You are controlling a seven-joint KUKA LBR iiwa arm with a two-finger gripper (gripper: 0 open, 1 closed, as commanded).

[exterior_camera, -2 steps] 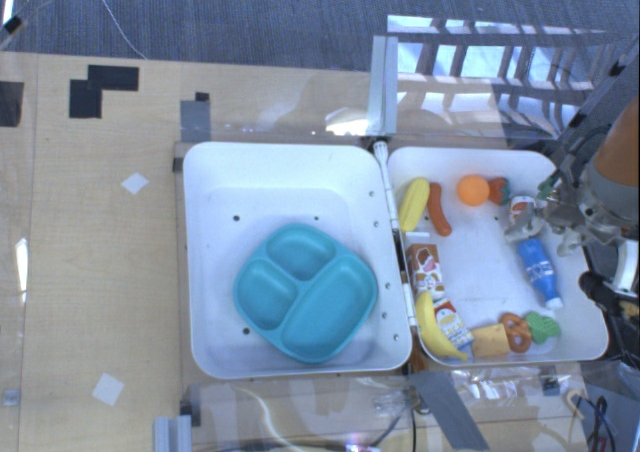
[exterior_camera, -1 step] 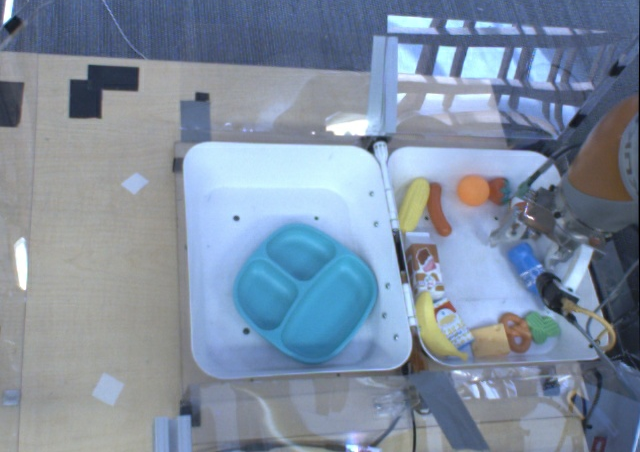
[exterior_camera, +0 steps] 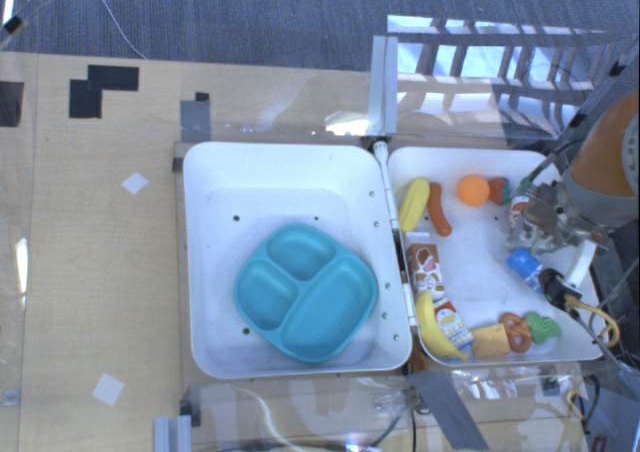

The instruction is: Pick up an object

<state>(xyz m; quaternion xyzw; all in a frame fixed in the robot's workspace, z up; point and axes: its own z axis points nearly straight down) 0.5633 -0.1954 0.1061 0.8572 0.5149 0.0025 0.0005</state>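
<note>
The right bin (exterior_camera: pixel 480 280) holds several toy foods. Along its left side lie a yellow corn-like piece (exterior_camera: pixel 413 203), a red sausage (exterior_camera: pixel 439 210), a small printed packet (exterior_camera: pixel 425 266) and a banana (exterior_camera: pixel 436 325). An orange ball (exterior_camera: pixel 473 190) sits at the back beside a small red item (exterior_camera: pixel 498 190). At the front are a bread piece (exterior_camera: pixel 488 341), a pretzel (exterior_camera: pixel 516 331) and a green toy (exterior_camera: pixel 543 326). My gripper (exterior_camera: pixel 528 230) hangs low over the bin's right side, just above a blue object (exterior_camera: pixel 523 264), and nothing shows held in it.
The left bin (exterior_camera: pixel 210 240) bears a teal divided plate (exterior_camera: pixel 305 290). A metal frame (exterior_camera: pixel 500 60) stands behind the right bin. The arm's orange band (exterior_camera: pixel 605 155) and cables (exterior_camera: pixel 585 310) crowd the right bin's right rim.
</note>
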